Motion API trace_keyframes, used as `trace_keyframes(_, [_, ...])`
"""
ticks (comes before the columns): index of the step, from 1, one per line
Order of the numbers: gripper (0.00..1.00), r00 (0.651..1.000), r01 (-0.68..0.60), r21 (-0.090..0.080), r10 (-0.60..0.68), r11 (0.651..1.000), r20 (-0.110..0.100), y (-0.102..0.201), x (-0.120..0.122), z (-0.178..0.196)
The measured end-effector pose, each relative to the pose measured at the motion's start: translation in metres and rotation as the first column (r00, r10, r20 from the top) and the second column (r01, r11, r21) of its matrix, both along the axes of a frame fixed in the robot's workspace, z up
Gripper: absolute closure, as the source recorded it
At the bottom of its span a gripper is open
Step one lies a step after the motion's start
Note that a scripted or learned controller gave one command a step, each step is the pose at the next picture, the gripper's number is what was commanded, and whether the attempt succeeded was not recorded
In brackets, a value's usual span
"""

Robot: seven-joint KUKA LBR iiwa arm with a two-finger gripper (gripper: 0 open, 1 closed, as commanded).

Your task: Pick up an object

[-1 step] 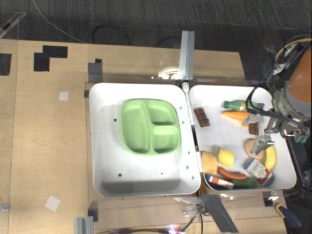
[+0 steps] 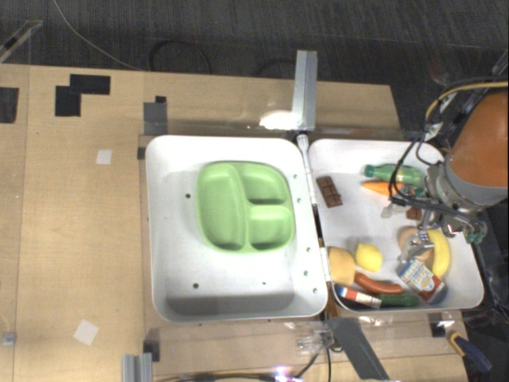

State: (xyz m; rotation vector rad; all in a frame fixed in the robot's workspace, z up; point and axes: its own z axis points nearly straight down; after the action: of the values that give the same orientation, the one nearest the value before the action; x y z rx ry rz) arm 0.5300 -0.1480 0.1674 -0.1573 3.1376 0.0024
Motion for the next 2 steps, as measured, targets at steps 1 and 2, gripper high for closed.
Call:
trace_keyframes(1, [0.0, 0.993, -0.114, -0.004, 0.114, 0.993, 0.011, 0.006, 0.035, -0.077])
trace_keyframes(2, [0.0, 0.994, -0.105, -0.007, 0.105, 0.994, 0.018, 0.03, 0.035, -0.077])
